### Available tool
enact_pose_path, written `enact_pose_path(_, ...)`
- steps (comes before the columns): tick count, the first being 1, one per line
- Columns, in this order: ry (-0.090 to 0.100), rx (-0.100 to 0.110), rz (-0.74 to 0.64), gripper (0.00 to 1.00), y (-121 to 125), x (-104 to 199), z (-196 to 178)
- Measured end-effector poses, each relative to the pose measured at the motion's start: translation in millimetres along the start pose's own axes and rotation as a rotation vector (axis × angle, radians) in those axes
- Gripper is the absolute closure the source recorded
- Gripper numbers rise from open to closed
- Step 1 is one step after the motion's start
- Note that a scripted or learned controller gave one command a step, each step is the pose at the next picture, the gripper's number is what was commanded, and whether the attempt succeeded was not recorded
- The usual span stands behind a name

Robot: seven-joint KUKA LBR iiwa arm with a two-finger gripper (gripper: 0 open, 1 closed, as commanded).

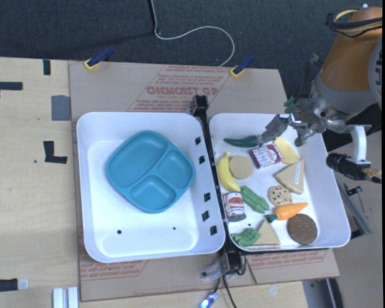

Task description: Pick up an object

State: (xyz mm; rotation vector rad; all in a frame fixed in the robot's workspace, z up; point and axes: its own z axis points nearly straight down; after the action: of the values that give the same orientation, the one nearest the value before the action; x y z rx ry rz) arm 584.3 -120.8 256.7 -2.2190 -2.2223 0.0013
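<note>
Presently: bench [25, 191], light wood, carrying a cardboard sheet [173, 88] under two white bins.
Left bin [96, 236]: one blue divided plate [151, 171], lying flat near the middle.
Right bin [337, 226]: toy food in a loose cluster — banana [228, 174] by the dividing wall, green pepper [242, 141] at the far side, small red packet [265, 155], cheese wedge [292, 177], carrot [289, 211], brown round patty [302, 229], tin can [235, 206], cookie [278, 194].
Arm [350, 63]: grey and orange, reaching in from the right.
Gripper [287, 131]: above the far edge of the right bin, just over the packet; fingers spread apart, nothing between them.
</note>
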Motion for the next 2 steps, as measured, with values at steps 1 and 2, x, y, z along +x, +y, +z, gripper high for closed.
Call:
enact_pose_path(1,0.002,-0.003,-0.004,0.0,-47.1,48.7,-53.1)
enact_pose_path(2,0.002,-0.015,-0.007,0.0,-101.9,98.6,-192.5)
